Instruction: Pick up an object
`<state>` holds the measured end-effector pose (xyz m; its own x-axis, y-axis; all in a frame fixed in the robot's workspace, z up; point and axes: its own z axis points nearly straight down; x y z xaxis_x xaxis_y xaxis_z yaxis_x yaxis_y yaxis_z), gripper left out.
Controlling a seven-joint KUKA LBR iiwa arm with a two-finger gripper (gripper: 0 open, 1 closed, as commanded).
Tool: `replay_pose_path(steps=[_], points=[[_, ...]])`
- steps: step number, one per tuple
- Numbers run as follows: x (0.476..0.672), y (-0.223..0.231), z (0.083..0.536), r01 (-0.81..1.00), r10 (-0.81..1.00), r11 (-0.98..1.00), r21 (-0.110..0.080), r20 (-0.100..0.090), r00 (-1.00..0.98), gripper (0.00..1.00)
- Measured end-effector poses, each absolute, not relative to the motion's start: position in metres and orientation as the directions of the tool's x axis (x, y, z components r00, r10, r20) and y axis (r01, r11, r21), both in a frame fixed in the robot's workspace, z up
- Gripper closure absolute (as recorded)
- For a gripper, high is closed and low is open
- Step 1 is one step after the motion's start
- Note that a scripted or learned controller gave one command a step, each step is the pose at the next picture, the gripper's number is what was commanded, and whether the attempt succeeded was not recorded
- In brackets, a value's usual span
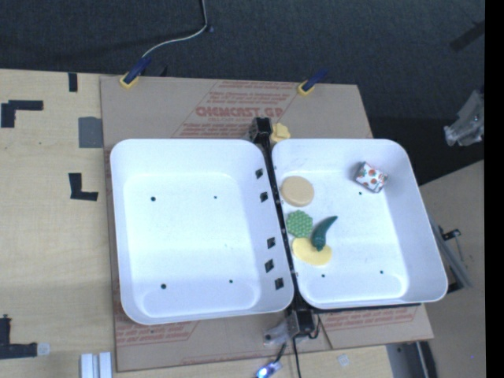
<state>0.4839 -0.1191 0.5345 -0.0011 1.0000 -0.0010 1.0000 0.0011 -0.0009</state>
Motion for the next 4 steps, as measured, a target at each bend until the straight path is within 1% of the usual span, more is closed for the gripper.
replay_pose_path(steps=[1, 2, 3, 4], points=[[0.483, -0.057, 0.402, 1.0, 1.0, 0.006, -0.016, 0.002, -0.006, 1.0], [0.484, -0.048, 0.534, 1.0, 1.0, 0.004, 0.015, -0.001, -0.004, 1.0], [0.484, -0.049, 0.526, 1.0, 1.0, 0.001, 0.0, -0.001, -0.001, 0.0], [0.484, -0.049, 0.536, 1.0, 1.0, 0.002, 0.0, -0.002, -0.002, 1.0]])
